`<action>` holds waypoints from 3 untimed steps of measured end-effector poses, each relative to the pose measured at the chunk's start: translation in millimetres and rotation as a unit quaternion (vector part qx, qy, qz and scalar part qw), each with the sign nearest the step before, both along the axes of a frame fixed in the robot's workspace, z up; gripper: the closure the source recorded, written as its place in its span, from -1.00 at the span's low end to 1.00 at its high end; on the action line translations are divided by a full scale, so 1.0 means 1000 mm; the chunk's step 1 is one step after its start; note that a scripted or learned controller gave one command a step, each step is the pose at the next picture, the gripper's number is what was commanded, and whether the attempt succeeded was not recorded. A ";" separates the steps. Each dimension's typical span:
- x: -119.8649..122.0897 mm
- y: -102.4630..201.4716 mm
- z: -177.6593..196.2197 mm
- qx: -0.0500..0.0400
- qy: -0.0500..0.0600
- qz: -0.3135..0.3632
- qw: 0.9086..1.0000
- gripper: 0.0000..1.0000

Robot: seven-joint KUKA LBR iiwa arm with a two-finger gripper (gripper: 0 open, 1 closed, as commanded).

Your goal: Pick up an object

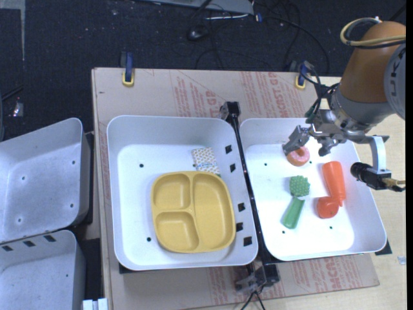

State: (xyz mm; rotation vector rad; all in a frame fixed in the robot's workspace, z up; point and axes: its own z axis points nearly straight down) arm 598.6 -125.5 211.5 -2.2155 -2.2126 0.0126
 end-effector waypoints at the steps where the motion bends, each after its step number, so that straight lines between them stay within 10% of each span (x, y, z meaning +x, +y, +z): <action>1: 0.003 0.000 0.007 -0.001 -0.006 0.001 1.000 -1.00; 3: -0.015 -0.007 -0.095 0.000 -0.004 0.000 1.000 -1.00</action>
